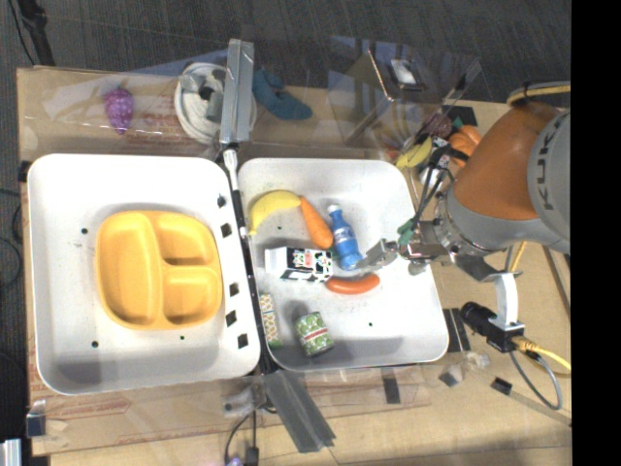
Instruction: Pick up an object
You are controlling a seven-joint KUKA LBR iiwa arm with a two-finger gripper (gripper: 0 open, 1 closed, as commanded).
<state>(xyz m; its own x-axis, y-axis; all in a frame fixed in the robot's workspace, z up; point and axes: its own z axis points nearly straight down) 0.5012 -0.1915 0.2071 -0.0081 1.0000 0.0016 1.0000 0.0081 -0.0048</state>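
Blue bottle [343, 238] | upright-tilted, cap away | claw [380, 254] beside; grip state unclear

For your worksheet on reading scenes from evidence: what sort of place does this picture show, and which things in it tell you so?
Probably a robotics lab bench for grasping trials: a robot arm reaches over two white bins, toy food like a banana and carrot lies in one, and loose cables trail across the bench.

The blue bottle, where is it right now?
The blue bottle lies in the right bin, near its middle, just right of the carrot and above the red sausage, with the gripper close on its right.
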